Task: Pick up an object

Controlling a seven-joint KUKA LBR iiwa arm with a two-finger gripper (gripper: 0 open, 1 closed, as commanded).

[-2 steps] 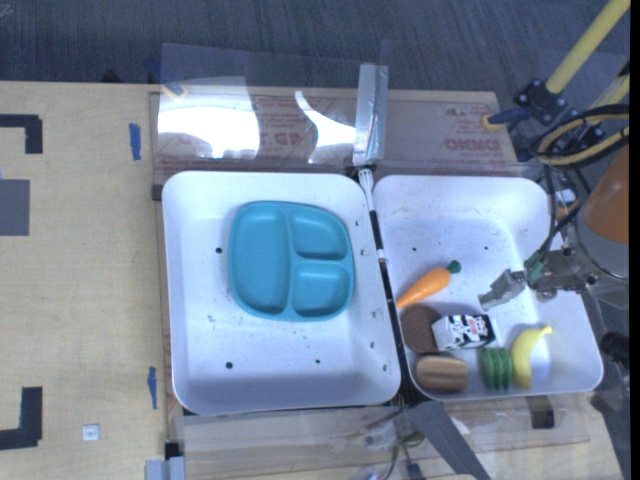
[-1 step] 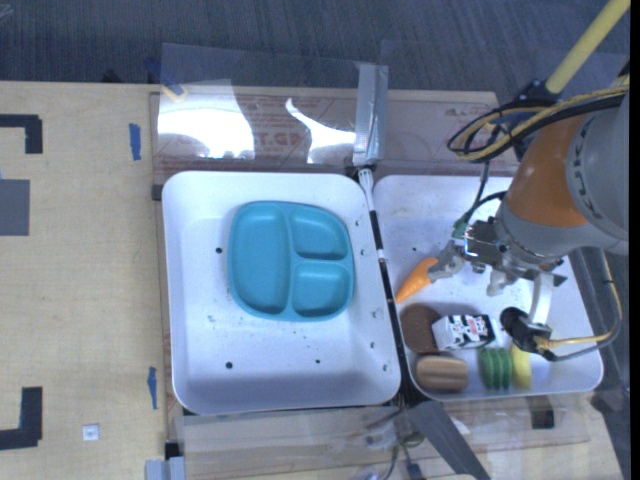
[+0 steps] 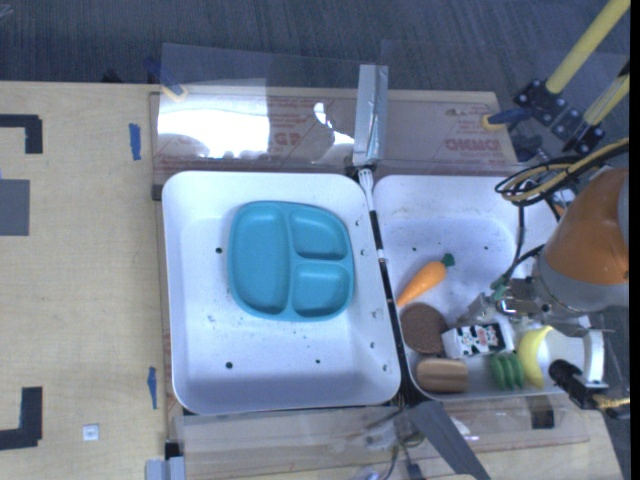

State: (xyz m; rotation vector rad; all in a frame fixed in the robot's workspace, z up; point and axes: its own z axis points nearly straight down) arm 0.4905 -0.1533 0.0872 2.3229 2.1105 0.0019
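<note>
The right bin (image 3: 440, 218) holds an orange carrot (image 3: 422, 280) with a green top, a dark brown round piece (image 3: 424, 326), a tan bread-like piece (image 3: 442, 374), a small white carton (image 3: 473, 340), a green ridged item (image 3: 505, 369) and a yellow lemon-like fruit (image 3: 535, 352). My gripper (image 3: 497, 308) hangs low over the bin's right side, just above the white carton and beside the yellow fruit. The grey wrist and orange band (image 3: 590, 240) rise behind it. I see nothing held.
The left bin (image 3: 200, 358) bears a blue divided plate (image 3: 292, 259). A metal divider (image 3: 369, 118) and a clear sheet stand behind the bins. Cables (image 3: 545, 173) and a yellow-handled black clamp (image 3: 555, 108) sit at the far right. The wooden bench (image 3: 70, 288) extends left.
</note>
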